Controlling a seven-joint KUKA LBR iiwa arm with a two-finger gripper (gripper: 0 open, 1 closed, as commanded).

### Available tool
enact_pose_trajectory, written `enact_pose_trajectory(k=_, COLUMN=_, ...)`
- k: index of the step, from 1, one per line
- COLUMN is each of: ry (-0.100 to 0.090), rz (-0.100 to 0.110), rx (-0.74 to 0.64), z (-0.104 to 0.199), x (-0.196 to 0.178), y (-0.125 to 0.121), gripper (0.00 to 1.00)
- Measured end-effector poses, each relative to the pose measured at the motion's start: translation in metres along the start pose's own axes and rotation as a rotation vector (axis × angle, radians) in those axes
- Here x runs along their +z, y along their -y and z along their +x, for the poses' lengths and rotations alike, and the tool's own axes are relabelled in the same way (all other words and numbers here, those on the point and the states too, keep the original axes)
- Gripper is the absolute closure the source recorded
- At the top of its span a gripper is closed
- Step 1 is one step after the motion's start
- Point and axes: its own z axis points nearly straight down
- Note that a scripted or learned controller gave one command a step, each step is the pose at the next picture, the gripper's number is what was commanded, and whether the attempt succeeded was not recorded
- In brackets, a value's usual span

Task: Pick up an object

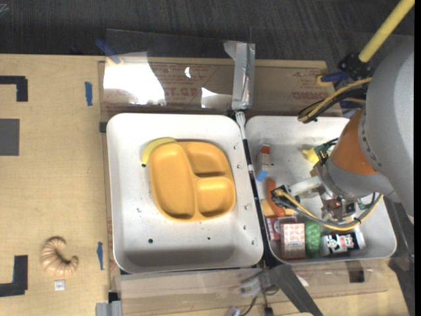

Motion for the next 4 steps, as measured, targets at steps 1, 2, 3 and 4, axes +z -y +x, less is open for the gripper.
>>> enact_pose_trajectory(k=1, ry=0.004, rz=0.006, rx=-0.059, z=-0.004, x=-0.002, y=-0.005, gripper=0.0)
enact_pose_trajectory(k=2, ry=0.003, rz=0.003, rx=0.0, z=0.025, x=0.0, y=-0.003, gripper=0.0)
enact_pose_trajectory(k=3, ry=0.001, rz=0.003, rx=-0.011, z=0.076, x=0.001, y=-0.009, gripper=0.0)
enact_pose_trajectory(k=4, ry=0.002, rz=0.005, rx=-0.014, z=0.076, x=-0.01, y=-0.008, gripper=1.0)
